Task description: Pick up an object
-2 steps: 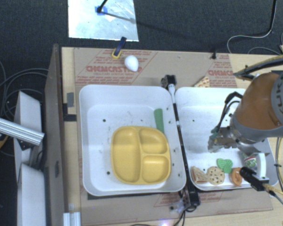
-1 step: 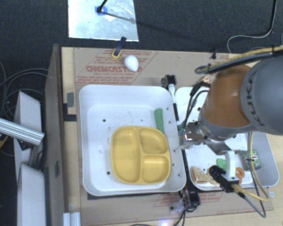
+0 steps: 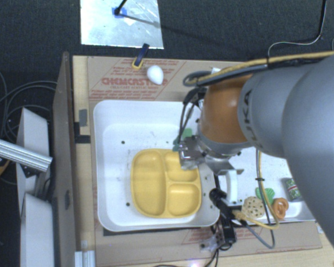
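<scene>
Glossy yellow divided tray (image 3: 166, 183) – smooth rounded compartments – in white bin (image 3: 114, 132).

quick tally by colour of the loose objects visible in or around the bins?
Yellow: 1, divided tray
White: 1, egg-shaped object
Green: 1, small piece
Tan or orange: 2, speckled piece, ring-shaped piece
Total: 5. The arm hides part of the right bin.

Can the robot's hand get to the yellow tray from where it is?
Probably yes. The hand hangs right over the yellow tray's top right corner in the left white bin, and nothing lies on the tray.
</scene>
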You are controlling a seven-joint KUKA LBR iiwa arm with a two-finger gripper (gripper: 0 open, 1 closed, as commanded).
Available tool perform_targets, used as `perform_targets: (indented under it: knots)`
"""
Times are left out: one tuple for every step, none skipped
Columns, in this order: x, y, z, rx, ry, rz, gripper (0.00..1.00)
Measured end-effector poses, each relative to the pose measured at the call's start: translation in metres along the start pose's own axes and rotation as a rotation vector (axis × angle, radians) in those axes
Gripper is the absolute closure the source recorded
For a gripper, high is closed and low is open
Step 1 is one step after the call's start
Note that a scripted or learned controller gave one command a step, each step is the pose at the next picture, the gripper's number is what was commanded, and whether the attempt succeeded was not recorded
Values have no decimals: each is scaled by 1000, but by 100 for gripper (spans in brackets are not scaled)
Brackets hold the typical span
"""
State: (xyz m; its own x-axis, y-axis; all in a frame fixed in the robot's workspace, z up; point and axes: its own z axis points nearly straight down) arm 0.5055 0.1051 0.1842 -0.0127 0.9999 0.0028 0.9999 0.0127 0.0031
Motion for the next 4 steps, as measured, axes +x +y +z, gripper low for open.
perform_targets:
  knots:
    - [59,-15,85,-2,5,8,100]
    - [18,22,-17,-10,-2,15,100]
    - [-14,10,-52,-1,-3,14,100]
    - [85,23,-3,4,0,0,100]
